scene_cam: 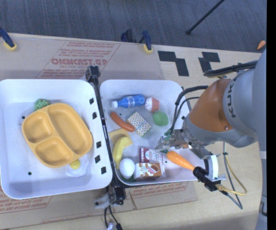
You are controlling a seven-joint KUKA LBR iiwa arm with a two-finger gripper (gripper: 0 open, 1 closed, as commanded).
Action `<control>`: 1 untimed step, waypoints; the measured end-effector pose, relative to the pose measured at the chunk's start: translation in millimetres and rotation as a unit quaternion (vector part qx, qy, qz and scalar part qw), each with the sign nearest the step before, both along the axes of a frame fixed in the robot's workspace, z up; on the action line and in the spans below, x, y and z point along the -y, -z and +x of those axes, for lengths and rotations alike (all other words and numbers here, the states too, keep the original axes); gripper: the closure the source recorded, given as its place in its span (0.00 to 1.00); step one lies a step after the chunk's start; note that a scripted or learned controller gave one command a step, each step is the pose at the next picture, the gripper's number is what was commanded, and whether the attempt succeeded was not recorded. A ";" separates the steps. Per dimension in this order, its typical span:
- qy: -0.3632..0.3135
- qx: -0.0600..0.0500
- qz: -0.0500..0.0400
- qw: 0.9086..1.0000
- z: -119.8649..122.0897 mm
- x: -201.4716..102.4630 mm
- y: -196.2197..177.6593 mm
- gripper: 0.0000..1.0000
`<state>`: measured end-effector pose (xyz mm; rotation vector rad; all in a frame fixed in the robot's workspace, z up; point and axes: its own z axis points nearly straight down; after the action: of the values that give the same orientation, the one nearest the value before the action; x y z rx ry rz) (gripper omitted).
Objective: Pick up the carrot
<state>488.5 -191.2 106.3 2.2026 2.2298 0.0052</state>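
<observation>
The carrot [180, 160] is orange with a green top. It lies slantwise at the right bin's [142, 84] near right corner, its thin tip pointing toward the rim. My gripper [169, 145] hangs right over the carrot's green end, under the orange-banded wrist [210, 111]. The wrist hides how the gripper meets the carrot.
The right bin also holds a blue bottle [129, 101], a sausage [122, 121], a green ball [160, 119], a banana [120, 147], a white egg [126, 167] and snack packets [150, 163]. The left bin [8, 176] holds a yellow divided plate [56, 134].
</observation>
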 end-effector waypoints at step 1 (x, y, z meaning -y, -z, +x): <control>0.115 0.000 0.000 0.993 -8.7 20.9 11.7 1.00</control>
<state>479.8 -212.1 94.6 2.4443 1.9631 0.0036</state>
